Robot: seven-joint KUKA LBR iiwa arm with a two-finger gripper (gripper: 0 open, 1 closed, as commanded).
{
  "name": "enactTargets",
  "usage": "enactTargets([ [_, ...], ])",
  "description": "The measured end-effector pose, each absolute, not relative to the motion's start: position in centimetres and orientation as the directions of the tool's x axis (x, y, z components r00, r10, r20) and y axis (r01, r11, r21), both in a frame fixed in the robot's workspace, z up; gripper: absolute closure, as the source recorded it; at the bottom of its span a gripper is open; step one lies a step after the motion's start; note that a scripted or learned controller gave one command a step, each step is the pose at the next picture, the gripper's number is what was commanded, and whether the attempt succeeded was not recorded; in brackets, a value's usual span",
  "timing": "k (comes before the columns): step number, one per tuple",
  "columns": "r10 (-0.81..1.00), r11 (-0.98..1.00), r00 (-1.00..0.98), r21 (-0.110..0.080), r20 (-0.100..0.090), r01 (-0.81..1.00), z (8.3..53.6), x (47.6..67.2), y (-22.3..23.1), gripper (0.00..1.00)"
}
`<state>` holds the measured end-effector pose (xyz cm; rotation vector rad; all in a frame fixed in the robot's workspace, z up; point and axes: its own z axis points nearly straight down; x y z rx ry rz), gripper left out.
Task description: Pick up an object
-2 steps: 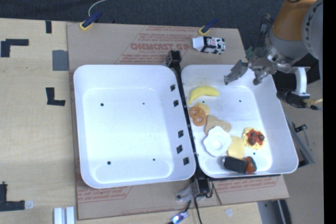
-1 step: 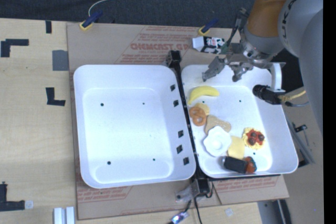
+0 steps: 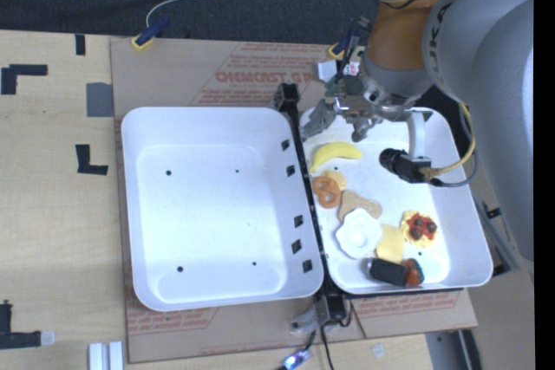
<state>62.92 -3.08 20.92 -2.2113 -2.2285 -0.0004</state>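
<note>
Gripper (image 3: 338, 123), jaws spread and pinching nothing, hangs at upper centre of the right bin (image 3: 460, 273) just above the toy banana (image 3: 335, 154), likeliest pick, the other toy foods clustered below toward lower right.

Red print on the cardboard sheet (image 3: 217, 74) reads roughly "CHEMCAST", partly blurred.

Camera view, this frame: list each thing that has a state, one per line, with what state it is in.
pincer: open, fingers spread, gripping nothing, above the right bin's far end
banana: lying flat, just below the pincer, not gripped
pretzel: flat by the divider
fried egg: flat, yolk up
black cylinder: on its side at the near edge
right bin: holding all the items
</note>
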Motion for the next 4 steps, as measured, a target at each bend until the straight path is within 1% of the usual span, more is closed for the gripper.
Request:
enactTargets([
  [1, 1.000, 0.013, -0.013, -0.001, 0.004, 1.000, 21.3, 62.5, 7.5, 0.00],
  [2, 1.000, 0.004, -0.004, 0.004, 0.001, 1.000, 28.9, 63.6, 9.1, 0.00],
  [3, 1.000, 0.010, -0.010, -0.007, 0.001, 1.000, 22.2, 60.2, 18.6, 0.00],
  [4, 1.000, 0.004, -0.005, -0.010, -0.005, 1.000, 7.9, 59.6, 23.4, 0.00],
])
